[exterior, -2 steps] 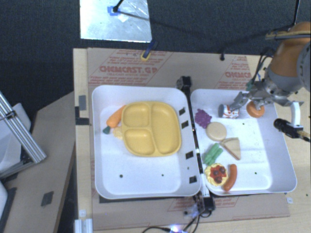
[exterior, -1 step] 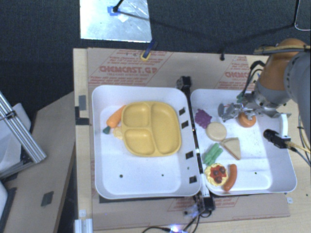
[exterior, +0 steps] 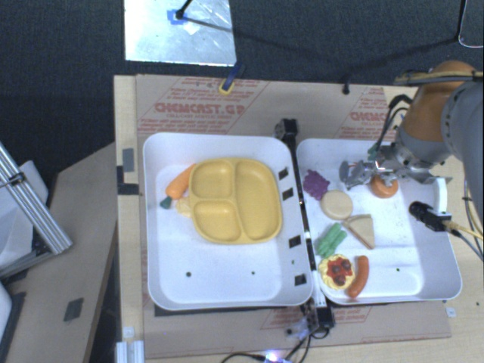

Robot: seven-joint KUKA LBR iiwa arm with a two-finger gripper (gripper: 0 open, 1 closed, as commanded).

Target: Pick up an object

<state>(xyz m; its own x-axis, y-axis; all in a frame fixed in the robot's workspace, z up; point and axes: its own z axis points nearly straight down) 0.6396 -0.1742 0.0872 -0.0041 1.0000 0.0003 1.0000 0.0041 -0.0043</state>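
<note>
The gripper (exterior: 355, 174) hangs over the right bin's (exterior: 446, 278) far edge; I cannot tell its state. The round cookie (exterior: 336, 203) nearby looks light, stiff and smooth, so take it across its edges.

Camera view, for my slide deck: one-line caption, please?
KUKA arm's gripper over the right bin of toy food; yellow tray in left bin.

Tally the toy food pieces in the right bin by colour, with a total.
Purple: 1, the knobbly purple grape bunch
Cream or tan: 2, the round cream disc and tan wedge slice
Green: 1, the green pod piece
Orange or red: 2, the orange round piece and red sausage
Yellow with red spots: 1, the small pizza
Total: 7
</note>
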